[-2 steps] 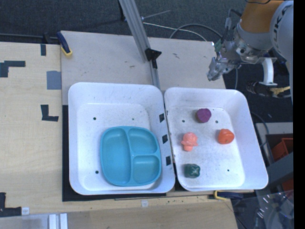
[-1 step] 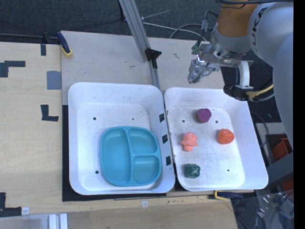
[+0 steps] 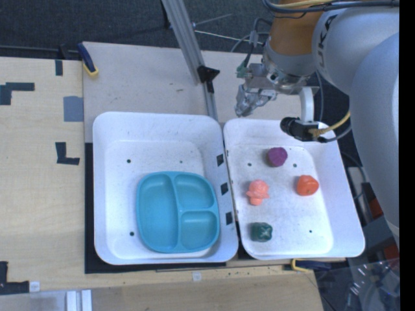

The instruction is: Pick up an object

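The right bin (image 3: 337,238) holds several small objects: a purple one (image 3: 277,156) at the back, an orange one (image 3: 307,185) to the right, a pink one (image 3: 257,192) in the middle and a dark green one (image 3: 261,231) at the front. My gripper (image 3: 246,106) hangs above the bin's back left corner, well clear of all of them, with nothing seen between its fingers. Its fingertips look close together.
The left bin (image 3: 110,135) holds a light blue divided plate (image 3: 176,211). A slanted metal pole (image 3: 185,34) with a black clamp stands behind the bins. A black and yellow cable fitting (image 3: 301,129) lies over the right bin's back rim.
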Motion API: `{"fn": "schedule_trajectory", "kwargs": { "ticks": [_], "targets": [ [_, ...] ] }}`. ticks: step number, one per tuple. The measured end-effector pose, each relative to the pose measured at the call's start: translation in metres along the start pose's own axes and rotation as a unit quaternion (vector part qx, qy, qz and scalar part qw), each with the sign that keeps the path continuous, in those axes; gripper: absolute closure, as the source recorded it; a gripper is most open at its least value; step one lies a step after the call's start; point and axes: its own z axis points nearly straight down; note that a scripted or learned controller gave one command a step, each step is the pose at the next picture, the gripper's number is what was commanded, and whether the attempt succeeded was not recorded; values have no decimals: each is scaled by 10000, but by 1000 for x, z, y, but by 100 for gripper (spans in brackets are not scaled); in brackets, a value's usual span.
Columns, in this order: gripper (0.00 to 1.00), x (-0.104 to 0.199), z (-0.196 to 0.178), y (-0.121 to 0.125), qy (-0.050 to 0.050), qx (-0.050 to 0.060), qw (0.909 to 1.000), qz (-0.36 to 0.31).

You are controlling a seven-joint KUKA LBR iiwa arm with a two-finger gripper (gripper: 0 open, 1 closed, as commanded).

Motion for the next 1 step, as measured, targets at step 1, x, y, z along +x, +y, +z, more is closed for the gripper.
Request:
{"fn": "schedule_trajectory", "kwargs": {
  "ticks": [1],
  "targets": [
    [100, 57, 17, 0, 0, 5, 10000, -8]
  ]
}}
